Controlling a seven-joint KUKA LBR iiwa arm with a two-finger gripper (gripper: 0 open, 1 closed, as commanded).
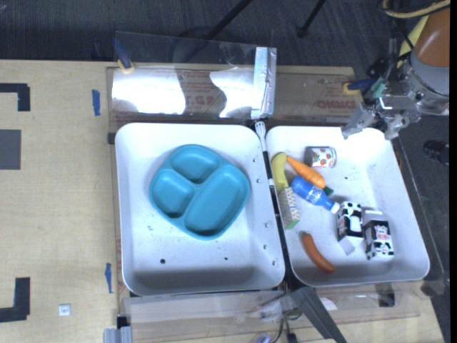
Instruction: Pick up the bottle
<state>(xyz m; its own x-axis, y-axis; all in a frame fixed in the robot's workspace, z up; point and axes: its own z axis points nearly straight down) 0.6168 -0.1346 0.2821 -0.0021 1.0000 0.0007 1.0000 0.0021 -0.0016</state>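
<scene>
A small blue bottle (313, 193) with a white cap lies on its side near the middle of the right bin (408, 191), pointing down-right. An orange carrot (308, 171) lies just above it and touches it. My gripper (373, 123) hangs at the bin's far right corner, well up and to the right of the bottle, with nothing seen between its fingers.
The right bin also holds a yellow banana (279, 168), a small can (320, 156), a sausage (316, 252), two black-and-white cow-patterned toys (364, 229) and a striped packet (289, 207). The left bin (136, 191) holds a blue divided plate (199, 190).
</scene>
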